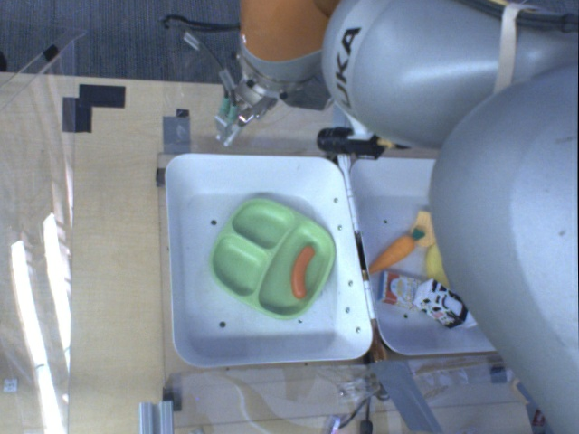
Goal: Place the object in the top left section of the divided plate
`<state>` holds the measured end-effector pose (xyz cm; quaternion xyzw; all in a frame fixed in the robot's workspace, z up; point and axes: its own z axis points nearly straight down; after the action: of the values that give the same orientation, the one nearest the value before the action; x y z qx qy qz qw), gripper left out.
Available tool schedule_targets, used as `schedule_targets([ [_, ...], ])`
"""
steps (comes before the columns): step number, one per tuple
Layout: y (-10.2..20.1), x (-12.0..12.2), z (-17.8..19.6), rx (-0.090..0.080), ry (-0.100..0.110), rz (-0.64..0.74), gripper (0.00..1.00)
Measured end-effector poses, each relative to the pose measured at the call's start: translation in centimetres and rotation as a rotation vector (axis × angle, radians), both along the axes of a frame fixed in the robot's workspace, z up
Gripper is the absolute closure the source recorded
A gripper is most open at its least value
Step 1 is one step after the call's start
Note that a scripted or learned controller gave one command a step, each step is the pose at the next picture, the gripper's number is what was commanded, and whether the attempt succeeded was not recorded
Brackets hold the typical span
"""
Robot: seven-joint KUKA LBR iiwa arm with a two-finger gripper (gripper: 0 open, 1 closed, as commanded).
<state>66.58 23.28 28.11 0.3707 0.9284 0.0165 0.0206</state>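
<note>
at the centre of the left bin (185, 333) sits the green divided plate (271, 257), turned at a slant so that its three sections run diagonally. all positions below are given relative to this plate.

task item: an orange sausage-shaped object (303, 272) lies inside the plate's long section on its right side, lengthwise along that section, resting on the plate floor. the two smaller sections on the plate's upper and left sides hold nothing visible.

arm: the grey arm (425, 57) with its orange band (280, 12) enters from the right and crosses above the plate. the jaws (231, 120) hang beyond the plate's upper edge, outside the left bin's top rim and over the bare wooden tabletop (99, 242). they are well apart from the plate and from the orange object. nothing can be seen between the fingers; whether they are released or clenched cannot be told at this size and angle.

other items: to the right of the plate, past the wall between the bins, the right bin (398, 197) holds a toy carrot (396, 251) nearest the plate, a yellow item (432, 251) just beyond it and partly hidden by the arm, and a small printed carton (421, 297) below the carrot.

black tape marks (90, 102) lie on the tabletop up and left of the plate.
</note>
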Motion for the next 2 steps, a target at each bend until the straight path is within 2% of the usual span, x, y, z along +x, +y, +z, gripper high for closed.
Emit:
schedule_targets([
  [2,0.2,0.3,2.6,0.006,-0.022,0.007,1.0],
])
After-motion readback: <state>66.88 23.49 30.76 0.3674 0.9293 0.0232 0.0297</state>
